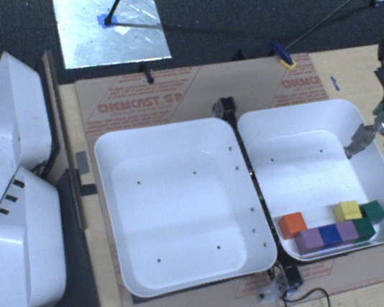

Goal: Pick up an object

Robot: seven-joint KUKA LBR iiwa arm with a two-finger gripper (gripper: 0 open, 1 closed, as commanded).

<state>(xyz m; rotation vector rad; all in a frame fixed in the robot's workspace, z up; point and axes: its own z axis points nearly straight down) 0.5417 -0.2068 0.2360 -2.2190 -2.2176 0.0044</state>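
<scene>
Several small blocks lie bunched along the near wall of the right bin (pixel 306 137): an orange block (pixel 291 224), a purple block (pixel 309 239), a blue block (pixel 329 235), a yellow block (pixel 347 211) and a green block (pixel 372 211). My gripper (pixel 361 138) hangs at the bin's right rim, level with the middle of the bin and well behind the blocks. It touches none of them, and nothing shows in its grasp. Most of the arm is cut off by the picture's right edge.
The left bin (pixel 178 202) sits beside the right one, the two sharing a dark middle divider (pixel 252 175). Spare white bins (pixel 16 193) lean at the far left. A shiny metal sheet (pixel 110 24) lies behind the bench, and a blue-yellow clamp (pixel 282 54) holds the cardboard's back edge.
</scene>
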